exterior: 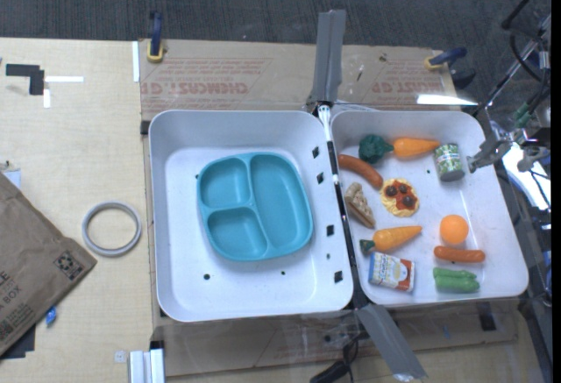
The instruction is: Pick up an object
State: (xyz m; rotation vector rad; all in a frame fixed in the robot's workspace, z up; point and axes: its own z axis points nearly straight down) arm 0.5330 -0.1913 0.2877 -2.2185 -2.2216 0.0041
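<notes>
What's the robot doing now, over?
Tool at right bin's far right edge, beside the green can. Nothing seen held. Toy food crowds the bin.

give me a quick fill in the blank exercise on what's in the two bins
1. The divided teal plate lies in the ______ bin as the camera sees it.
2. The plate has ______ compartments.
3. The round orange fruit lies in the right bin, just above a ______ sausage.
4. The green can lies just right of an orange ______.

Missing words: left; three; red; carrot
</notes>
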